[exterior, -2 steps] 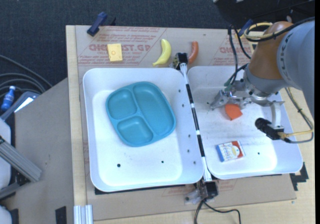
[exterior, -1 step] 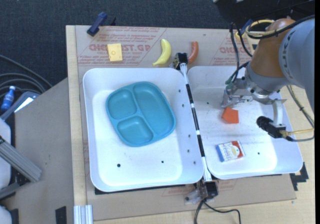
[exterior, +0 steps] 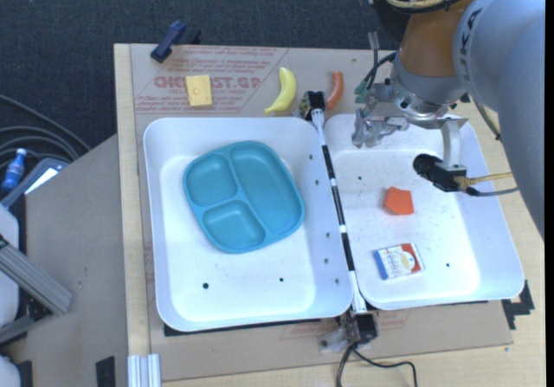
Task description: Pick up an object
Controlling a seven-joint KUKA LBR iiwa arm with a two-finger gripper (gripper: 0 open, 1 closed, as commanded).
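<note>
My gripper [exterior: 370, 132] hangs over the far left corner of the right bin [exterior: 485, 229], with nothing visibly held in it. An orange block [exterior: 398, 201] lies in the middle of that bin, a short way nearer than the gripper and to its right. A small blue, white and red box [exterior: 399, 261] lies flat nearer the bin's front. A teal divided plate [exterior: 243, 195] rests in the left bin [exterior: 173, 264].
Behind the bins, on the brown board, lie a yellow banana [exterior: 282, 91], an orange-red carrot-like piece [exterior: 335, 89], a yellow block [exterior: 198, 92] and a blue object [exterior: 168, 41]. The arm's grey and orange body fills the upper right.
</note>
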